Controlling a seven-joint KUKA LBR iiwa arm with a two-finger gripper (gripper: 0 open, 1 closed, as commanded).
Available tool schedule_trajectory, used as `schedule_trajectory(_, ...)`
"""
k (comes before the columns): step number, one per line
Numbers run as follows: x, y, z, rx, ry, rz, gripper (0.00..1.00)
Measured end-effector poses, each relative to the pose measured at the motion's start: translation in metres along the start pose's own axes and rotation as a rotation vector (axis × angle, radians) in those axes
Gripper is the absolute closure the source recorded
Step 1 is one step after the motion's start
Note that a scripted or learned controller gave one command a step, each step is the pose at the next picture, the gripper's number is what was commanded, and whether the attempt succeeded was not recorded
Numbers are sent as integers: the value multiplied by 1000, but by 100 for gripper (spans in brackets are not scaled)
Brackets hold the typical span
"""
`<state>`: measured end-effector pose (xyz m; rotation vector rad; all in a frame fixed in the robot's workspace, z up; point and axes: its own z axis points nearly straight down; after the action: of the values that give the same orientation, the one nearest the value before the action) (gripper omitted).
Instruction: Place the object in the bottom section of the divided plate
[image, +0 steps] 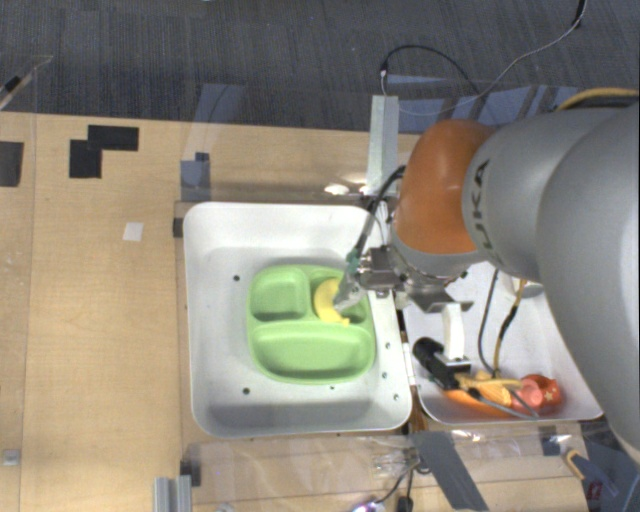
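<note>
Camera view: one yellow object (328, 299), rounded and glossy, lies in the upper right section of the single green divided plate (305, 352). The gripper (350, 290) is at the object; whether it grasps it cannot be told. The plate's wide bottom section offers open room, as does the left bin (215, 330) floor around it.

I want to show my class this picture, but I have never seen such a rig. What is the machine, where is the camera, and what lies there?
One camera, fixed above a bench, looks down at a slant. The big grey and orange shape is a robot arm reaching in from the right. Its gripper hangs over a green divided plate in the left white bin, close to a yellow object in the plate's upper right section, not the large bottom one. The right bin holds a red item and an orange item. Whether the gripper grips the yellow object cannot be seen.
</note>
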<state>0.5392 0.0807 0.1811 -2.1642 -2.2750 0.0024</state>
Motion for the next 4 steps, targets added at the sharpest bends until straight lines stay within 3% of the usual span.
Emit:
schedule_trajectory(1, 1, 2, -7, 2, 0, -2, 100)
schedule_trajectory(2, -26, -33, -29, -3, 0, -551, 100)
schedule_trajectory(3, -25, -31, -36, -3, 0, -550, 100)
schedule_trajectory(4, 9, -50, 0, -1, 0, -282, 100)
